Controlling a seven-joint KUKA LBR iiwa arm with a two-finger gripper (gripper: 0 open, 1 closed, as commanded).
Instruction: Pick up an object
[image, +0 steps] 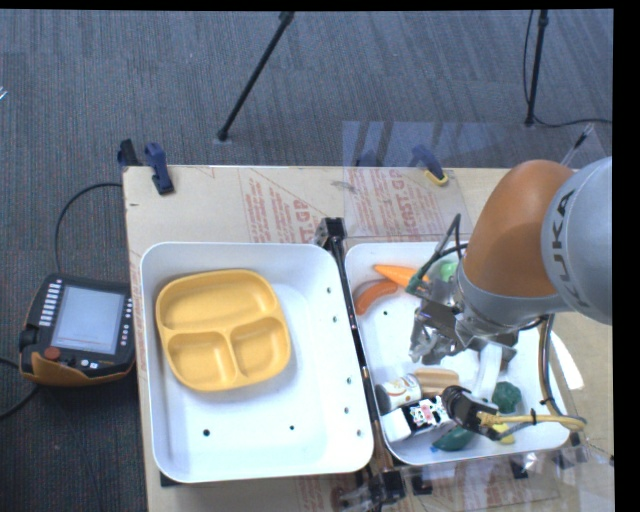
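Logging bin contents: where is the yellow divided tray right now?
The yellow divided tray lies in the left bin, toward its upper-left part, away from the gripper over the right bin.

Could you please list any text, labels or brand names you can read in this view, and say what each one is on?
"KUKA", partly visible, on the grey arm.
Red print on the board under the bins: reversed and too faint to read.
Label on the small bottle: too small to read.
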